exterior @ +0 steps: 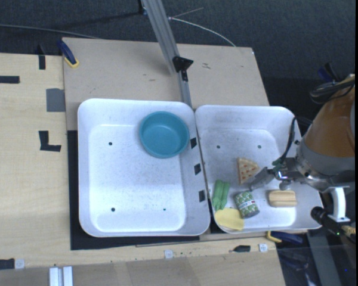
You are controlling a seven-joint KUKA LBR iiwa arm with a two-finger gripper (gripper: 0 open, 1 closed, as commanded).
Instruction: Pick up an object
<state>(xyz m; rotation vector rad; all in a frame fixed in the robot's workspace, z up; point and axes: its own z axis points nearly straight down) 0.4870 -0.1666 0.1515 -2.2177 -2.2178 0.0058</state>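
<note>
The yellow piece (229, 219) at the right bin's (238, 113) front edge looks light; the gripper (273, 176), its state unclear, hovers beside the stiff tan block (281, 198), best pinched across its short sides.

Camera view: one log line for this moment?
gripper: over right bin, beside cracker | holding: nothing seen | blue bowl: left bin

A blue bowl (164, 134) is seen upright at 12 o'clock in the left bin. In the right bin, a tan wedge (247, 170), green strip (219, 192), green can (246, 204), yellow piece (229, 219) and tan block (281, 198) are clustered toward 6 o'clock.
</note>
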